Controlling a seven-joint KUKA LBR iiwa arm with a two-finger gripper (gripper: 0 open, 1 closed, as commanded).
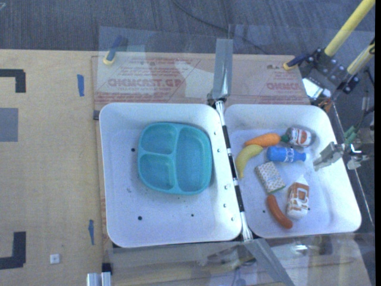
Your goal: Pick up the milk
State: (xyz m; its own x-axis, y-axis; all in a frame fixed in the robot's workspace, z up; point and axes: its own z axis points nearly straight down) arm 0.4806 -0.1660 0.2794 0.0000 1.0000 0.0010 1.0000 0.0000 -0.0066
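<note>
Milk carton [297,199] lies in the right bin [339,216] beside the sausage [279,211] (near the front). The jaws [331,155] hover at the bin's right edge; can't tell if they're open.

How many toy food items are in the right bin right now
7, all in the right bin: carrot, can, banana, blue bottle, patterned box, milk carton, sausage. Nothing looks hidden.
</note>
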